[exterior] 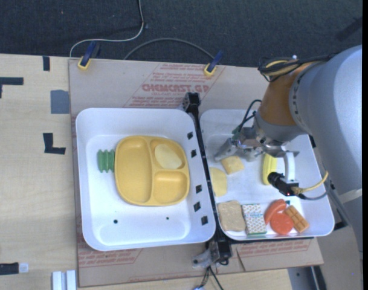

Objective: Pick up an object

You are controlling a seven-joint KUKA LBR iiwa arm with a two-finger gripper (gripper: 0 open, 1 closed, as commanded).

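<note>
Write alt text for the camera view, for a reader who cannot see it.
A grey robot arm with an orange band reaches from the right into the right bin, its hand low over a pale yellow block among other toy foods. The left bin holds a yellow divided plate with a green item beside it.

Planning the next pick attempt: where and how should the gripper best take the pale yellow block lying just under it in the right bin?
Probably from straight above, closing across the short sides of the pale yellow block. It lies flat on the right bin floor, its top clear, so no side entry is needed. The yellow wedge sits close below-left, so keep the fingers off that corner. The gripper hangs just above it.
</note>
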